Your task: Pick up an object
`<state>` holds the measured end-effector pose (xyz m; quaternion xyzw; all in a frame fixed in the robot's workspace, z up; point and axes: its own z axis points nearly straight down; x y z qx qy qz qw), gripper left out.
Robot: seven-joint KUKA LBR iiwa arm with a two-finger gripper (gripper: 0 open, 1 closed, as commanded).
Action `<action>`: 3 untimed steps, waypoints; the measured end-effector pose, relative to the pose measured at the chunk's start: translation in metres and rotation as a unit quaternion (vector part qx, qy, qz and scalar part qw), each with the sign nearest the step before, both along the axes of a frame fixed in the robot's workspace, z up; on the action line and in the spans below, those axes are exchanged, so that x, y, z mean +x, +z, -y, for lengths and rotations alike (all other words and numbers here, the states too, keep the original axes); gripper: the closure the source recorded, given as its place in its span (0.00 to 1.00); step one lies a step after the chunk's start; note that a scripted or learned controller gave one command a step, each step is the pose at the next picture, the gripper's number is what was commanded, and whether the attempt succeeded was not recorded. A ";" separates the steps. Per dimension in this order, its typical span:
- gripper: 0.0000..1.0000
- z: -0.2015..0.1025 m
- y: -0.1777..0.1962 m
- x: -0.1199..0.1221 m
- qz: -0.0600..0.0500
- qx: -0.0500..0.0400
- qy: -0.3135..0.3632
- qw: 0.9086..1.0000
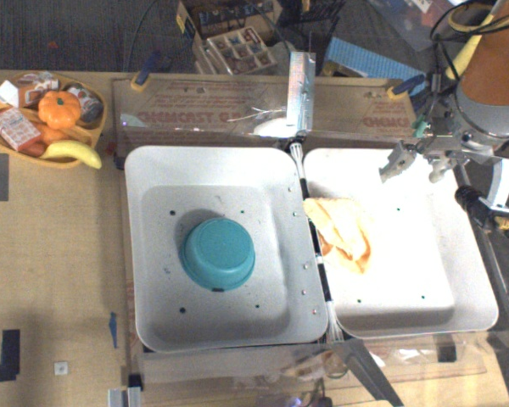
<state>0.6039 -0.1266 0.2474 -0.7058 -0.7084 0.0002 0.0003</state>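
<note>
Approach step, nothing grasped yet. Pincer (411,161) hangs over the right bin's (424,312) far edge, fingers apart, holding nothing. Likely target: yellow-orange cloth (343,231) against that bin's left wall; teal bowl (219,253) sits upside down in left bin (153,227). Next: move left, descend onto cloth. Tan tabletop (51,261), fruit plate (42,125) far left, cluttered floor behind.

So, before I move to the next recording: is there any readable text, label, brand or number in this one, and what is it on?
Nothing reads with certainty.
Large printed letters on the cardboard panel behind the bins: upside down and under glare, not legible.
More letters on the same panel's right end: blurred, not legible.
Small packets in the fruit basket: print too small to read.
The teal bowl carries no visible marking.
</note>
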 end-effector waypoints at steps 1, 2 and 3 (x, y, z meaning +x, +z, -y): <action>0.00 -0.021 -0.113 -0.038 0.001 0.000 0.063 0.998; 0.00 -0.031 -0.154 -0.039 0.008 -0.001 0.165 0.986; 1.00 -0.028 -0.142 -0.038 0.012 0.000 0.161 0.987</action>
